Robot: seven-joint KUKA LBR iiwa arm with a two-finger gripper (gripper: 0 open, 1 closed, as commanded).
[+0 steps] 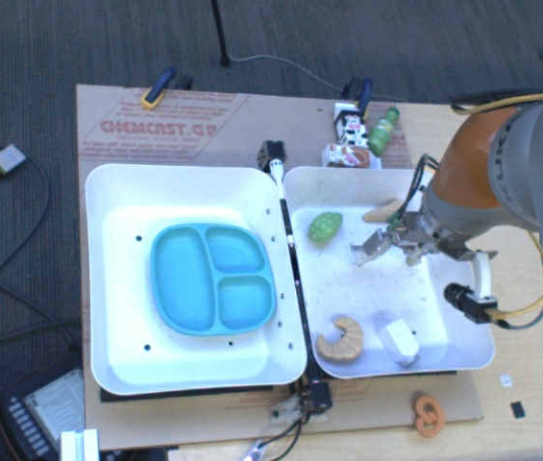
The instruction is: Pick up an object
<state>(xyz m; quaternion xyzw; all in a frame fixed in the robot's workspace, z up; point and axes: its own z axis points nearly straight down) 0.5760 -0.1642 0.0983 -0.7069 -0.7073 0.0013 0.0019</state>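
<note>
My tool [379, 246] hangs low over the middle of the right bin [463, 358], fingers [365, 250] spread partly open, and there's nothing between them. So the pick is not made yet; everything is left to do. Candidates are all around me. The green lumpy object [326, 227] sits near the bin's far-left corner, a little way from my fingertips and probably the closest target. A tan curved piece [341, 340] lies by the near-left edge, a small white block [400, 340] just beside it toward the near edge's middle. Something pale tan [382, 211] peeks out by the far edge behind my wrist; hard to say what. Over in the left bin [108, 257] the blue divided tray [215, 279] rests flat in the centre, untouched. Next I judge: line up, descend, close.
</note>
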